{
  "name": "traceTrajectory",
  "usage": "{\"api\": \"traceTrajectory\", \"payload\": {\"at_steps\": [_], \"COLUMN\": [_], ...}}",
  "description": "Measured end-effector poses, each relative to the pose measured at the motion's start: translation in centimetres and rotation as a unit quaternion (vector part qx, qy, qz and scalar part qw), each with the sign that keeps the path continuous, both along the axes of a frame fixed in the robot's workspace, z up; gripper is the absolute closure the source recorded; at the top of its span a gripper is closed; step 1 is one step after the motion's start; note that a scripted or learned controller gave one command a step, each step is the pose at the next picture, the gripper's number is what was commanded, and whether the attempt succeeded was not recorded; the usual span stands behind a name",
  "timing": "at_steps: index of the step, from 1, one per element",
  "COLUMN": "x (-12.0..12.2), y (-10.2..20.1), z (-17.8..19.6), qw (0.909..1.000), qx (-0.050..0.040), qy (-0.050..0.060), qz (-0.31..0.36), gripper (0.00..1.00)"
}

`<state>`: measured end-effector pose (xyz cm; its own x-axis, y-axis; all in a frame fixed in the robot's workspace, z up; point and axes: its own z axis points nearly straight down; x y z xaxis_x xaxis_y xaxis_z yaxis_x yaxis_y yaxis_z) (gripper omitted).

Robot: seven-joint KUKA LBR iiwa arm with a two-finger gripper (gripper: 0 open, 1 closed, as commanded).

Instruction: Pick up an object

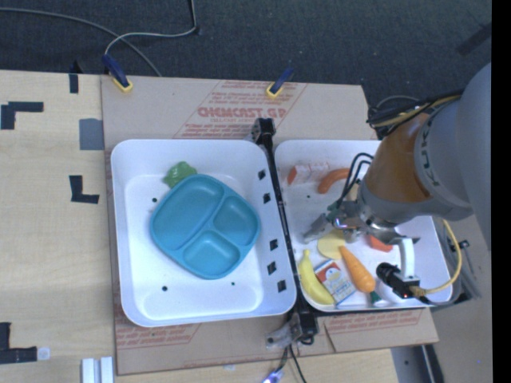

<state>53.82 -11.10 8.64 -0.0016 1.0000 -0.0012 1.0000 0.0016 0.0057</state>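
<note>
1. The arm (415,170) reached in from the right and hung over the right bin (435,294).
2. The gripper (323,223) sat low over the middle of that bin, near the divider; whether it was wide or narrow, or held anything, I could not tell.
3. Just below it lay a carrot (358,270), with a banana (311,280) along the bin's left front corner and a small box (334,282) between them.
4. An orange piece (331,179) lay near the bin's back wall, apart from the gripper.
5. The left bin (132,294) held a blue tray (205,226), with a green item (179,171) tucked at its back edge.
</note>
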Motion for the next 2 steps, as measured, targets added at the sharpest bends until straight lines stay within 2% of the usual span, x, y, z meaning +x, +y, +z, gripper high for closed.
{"api": "traceTrajectory", "payload": {"at_steps": [1,2], "x": [7.9,12.8], "y": [0.6,-2.6], "z": [0.0,2.7], "qw": [1.0000,1.0000], "qx": [-0.0004,-0.0004], "qy": [0.000,0.003], "qz": [0.000,0.000], "gripper": [0.00,0.00]}}
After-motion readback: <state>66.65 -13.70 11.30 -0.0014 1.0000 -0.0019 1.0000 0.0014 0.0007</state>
